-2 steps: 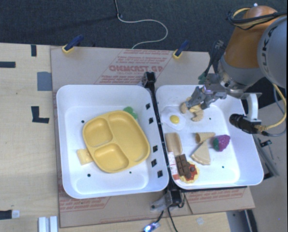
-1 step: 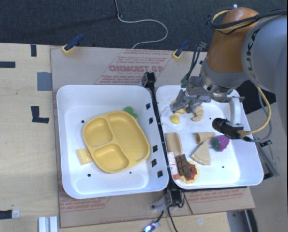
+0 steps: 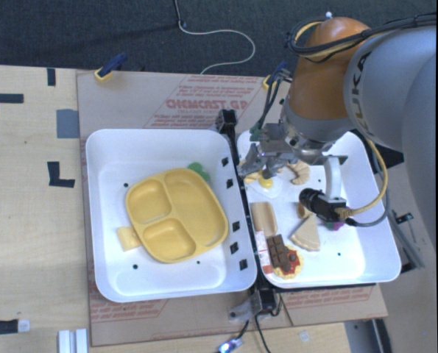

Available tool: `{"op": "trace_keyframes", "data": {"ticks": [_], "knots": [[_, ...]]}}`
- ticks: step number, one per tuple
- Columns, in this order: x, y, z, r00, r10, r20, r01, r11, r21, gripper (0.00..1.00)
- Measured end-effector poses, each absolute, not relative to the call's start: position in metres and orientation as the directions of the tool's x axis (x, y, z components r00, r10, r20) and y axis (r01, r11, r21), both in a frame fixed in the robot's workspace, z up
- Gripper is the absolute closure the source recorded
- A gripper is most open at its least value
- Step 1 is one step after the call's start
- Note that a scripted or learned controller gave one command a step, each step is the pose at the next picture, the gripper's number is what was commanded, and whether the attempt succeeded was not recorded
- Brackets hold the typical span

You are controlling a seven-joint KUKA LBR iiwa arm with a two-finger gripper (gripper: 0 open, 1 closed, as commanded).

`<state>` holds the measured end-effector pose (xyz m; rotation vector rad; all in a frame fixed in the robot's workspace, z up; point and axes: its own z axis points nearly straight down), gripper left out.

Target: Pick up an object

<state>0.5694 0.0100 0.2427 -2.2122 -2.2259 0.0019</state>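
Bench lot: two white bins side by side on a cardboard sheet [image 3: 196, 101]; left bin [image 3: 107, 169] holds a yellow plate [image 3: 176, 213] lying flat and taking most of the floor, with a green piece [image 3: 199, 170] tucked at its far rim and a yellow block [image 3: 127, 237] touching its near left edge; right bin [image 3: 360, 257] holds small toy foods, loosely scattered so each offers its own grasp. Items there: egg [image 3: 266, 184], flat, near the divider; tan strip [image 3: 263, 218] just below it; chocolate bar [image 3: 277, 250] beside a pizza-like piece [image 3: 288, 265] in the near corner; pale wedge [image 3: 307, 235] mid-bin; purple bit [image 3: 335, 225] close by; pale curved piece [image 3: 300, 172] toward the far side. Arm [image 3: 329, 72] reaches in from the right and bends down over the right bin; gripper [image 3: 266, 164] sits low at the bin's far left, directly over the egg, so the egg is judged the likely pick; open or closed cannot be told from this slant, and nothing is seen held. Risk noted: the egg lies flat and close to the bin wall, leaving little to pinch; the plate is probably too broad for this gripper.
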Motion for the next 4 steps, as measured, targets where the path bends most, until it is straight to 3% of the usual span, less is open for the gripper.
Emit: {"op": "trace_keyframes", "data": {"ticks": [1,4], "knots": [[0.553,0.065,0.218,-0.006,1.0,0.001,1.0,0.006,-0.005,1.0],[0.542,0.075,0.224,-0.002,1.0,-0.001,1.0,0.002,-0.004,1.0]]}}
